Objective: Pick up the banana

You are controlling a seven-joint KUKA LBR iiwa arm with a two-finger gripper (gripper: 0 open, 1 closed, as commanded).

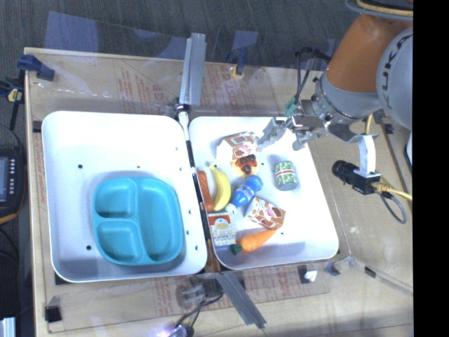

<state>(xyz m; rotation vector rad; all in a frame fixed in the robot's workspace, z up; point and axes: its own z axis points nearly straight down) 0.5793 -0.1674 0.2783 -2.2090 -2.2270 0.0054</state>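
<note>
My jaws (284,130) hang open and empty at the right bin's (324,216) twelve o'clock; banana (220,187) lies at nine.

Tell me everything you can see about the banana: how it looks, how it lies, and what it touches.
The banana is yellow, smooth and curved, apparently toy plastic. It lies flat in the right bin, near that bin's left wall, its length running roughly from far to near. A reddish sausage-like item lies along its left side, touching or nearly so. A blue bottle-like toy sits close on its right. The end effector hovers apart from it, over the bin's far side.
</note>
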